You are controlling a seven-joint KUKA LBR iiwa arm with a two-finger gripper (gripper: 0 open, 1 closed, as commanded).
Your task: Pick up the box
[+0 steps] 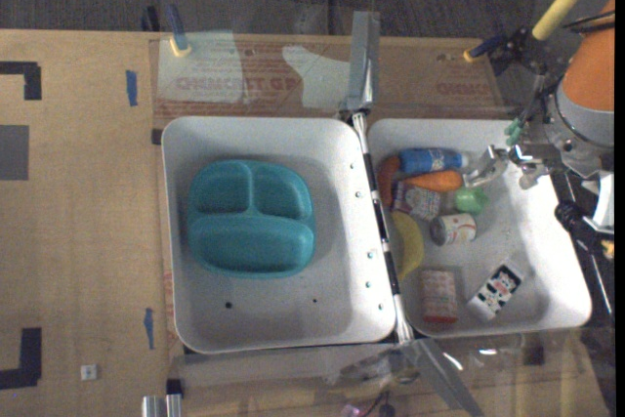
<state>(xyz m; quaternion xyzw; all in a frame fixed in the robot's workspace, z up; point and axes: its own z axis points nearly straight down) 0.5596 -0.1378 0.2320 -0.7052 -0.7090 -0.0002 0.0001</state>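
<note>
The right bin [562, 254] holds three box-like things. A small reddish box [439, 295] lies near the front, and a white carton with black patches [496, 290] lies tilted to its right. A purple and white packet [420, 201] sits at the back left. My gripper [485, 173] reaches in from the right over the back of this bin. It is just above a green object [471, 200] and next to an orange carrot [437, 181]. It stands well apart from the two front boxes, and I see nothing held in it.
The right bin also holds a blue bottle [431, 158], a small can [454, 228] and a yellow banana [407, 244]. A teal divided plate [251, 217] lies in the left bin [293, 308]. A metal divider [363, 73] stands behind the bins.
</note>
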